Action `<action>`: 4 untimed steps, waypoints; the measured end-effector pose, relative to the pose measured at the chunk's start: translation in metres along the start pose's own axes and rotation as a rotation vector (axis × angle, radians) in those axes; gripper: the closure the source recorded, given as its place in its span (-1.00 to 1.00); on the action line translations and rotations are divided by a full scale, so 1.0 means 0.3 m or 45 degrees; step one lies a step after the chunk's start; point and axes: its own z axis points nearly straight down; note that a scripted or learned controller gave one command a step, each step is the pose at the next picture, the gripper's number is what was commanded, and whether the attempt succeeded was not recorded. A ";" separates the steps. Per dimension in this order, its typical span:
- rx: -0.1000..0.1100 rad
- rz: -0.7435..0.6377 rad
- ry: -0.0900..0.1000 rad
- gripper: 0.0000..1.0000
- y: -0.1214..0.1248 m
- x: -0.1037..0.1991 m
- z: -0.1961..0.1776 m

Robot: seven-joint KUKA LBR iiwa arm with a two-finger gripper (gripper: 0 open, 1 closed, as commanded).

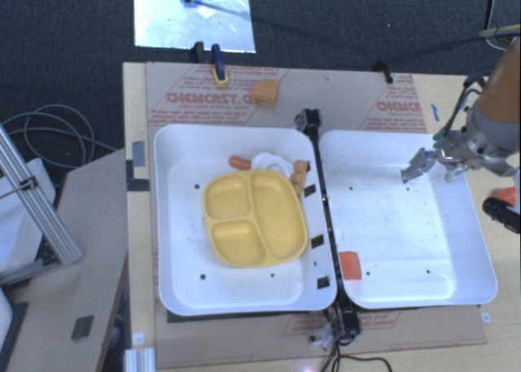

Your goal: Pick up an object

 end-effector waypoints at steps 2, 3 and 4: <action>-0.003 -0.001 0.000 -1.00 -0.165 0.356 -0.573; -0.009 0.004 -0.001 -1.00 -0.283 0.316 -0.738; -0.007 0.017 -0.009 -1.00 -0.347 -0.093 -0.837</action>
